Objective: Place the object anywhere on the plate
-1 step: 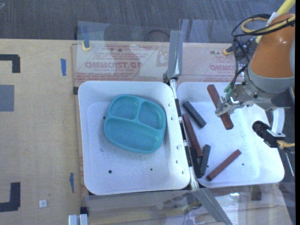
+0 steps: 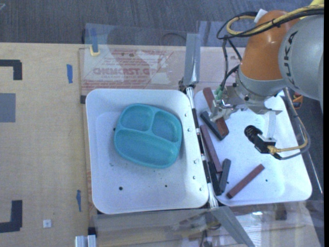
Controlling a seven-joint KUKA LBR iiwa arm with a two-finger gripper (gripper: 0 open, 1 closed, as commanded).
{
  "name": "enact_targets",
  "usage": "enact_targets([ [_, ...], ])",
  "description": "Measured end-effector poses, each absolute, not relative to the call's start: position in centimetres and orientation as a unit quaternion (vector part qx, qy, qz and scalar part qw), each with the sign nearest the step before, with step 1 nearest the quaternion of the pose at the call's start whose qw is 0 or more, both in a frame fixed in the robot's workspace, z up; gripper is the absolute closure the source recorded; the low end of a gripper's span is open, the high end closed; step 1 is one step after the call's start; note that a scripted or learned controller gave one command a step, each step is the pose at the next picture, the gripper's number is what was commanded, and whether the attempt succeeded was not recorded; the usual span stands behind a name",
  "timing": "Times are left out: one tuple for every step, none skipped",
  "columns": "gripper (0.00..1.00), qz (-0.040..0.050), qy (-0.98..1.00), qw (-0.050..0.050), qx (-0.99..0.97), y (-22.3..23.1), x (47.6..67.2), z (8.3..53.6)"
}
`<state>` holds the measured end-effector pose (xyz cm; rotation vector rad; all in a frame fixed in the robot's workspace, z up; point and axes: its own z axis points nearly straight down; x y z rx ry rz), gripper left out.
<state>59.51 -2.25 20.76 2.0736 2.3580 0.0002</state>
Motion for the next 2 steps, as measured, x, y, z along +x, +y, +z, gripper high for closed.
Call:
enact_targets([
  [1.0, -0.0009, 0.772, -0.001, 0.636, 4.93, 56.88, 18.39],
  [0.0, -0.0004, 0.772, -0.001, 0.636, 4.92, 56.92, 18.44],
])
